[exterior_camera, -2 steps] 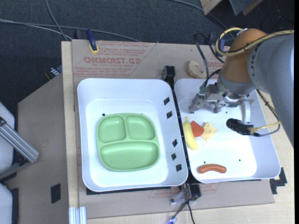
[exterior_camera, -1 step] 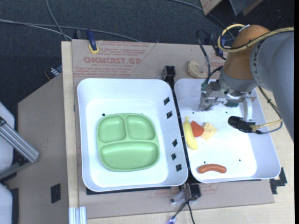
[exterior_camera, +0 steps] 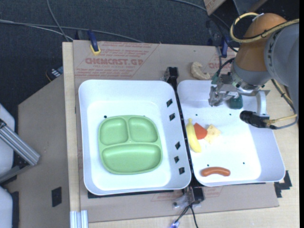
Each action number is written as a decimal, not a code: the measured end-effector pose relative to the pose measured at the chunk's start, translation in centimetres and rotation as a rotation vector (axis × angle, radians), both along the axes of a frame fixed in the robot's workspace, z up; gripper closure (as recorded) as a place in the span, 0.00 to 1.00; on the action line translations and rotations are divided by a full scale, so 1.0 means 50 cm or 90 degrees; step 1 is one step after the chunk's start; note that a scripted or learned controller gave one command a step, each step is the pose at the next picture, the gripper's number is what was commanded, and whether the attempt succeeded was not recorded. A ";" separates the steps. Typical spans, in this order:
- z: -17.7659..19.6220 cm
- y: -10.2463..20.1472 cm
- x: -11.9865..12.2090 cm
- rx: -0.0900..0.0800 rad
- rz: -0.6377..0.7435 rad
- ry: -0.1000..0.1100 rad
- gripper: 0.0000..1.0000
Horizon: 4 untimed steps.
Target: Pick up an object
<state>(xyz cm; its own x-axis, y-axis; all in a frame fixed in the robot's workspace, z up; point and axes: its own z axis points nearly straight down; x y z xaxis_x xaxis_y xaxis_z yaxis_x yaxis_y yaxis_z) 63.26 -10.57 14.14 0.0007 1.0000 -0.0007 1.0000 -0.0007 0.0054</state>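
My gripper (exterior_camera: 217, 99) hangs over the back of the right bin (exterior_camera: 266, 151), close to its far rim. A small teal object (exterior_camera: 236, 100) lies just to its right, partly hidden by the wrist. Toward the front, next to the divider, are a yellow banana (exterior_camera: 193, 137), a red piece (exterior_camera: 201, 131) and a pale yellow piece (exterior_camera: 214, 133) huddled together. An orange-red sausage (exterior_camera: 216, 172) rests near the bin's front rim. Nothing shows held in the gripper.
The left bin (exterior_camera: 90, 103) holds a green divided plate (exterior_camera: 129, 143). A beige lump (exterior_camera: 201, 70) sits on the cardboard behind the right bin. A black connector with a cable (exterior_camera: 252, 118) juts from the arm over the right bin.
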 end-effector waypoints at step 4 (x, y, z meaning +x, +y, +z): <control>0.219 0.198 -0.075 0.002 0.004 0.005 1.00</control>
<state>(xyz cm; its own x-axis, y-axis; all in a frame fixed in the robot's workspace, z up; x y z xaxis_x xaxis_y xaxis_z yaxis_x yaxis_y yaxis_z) 59.53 -0.67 25.07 -0.0050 1.0000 0.0032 1.0000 0.0050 -0.0031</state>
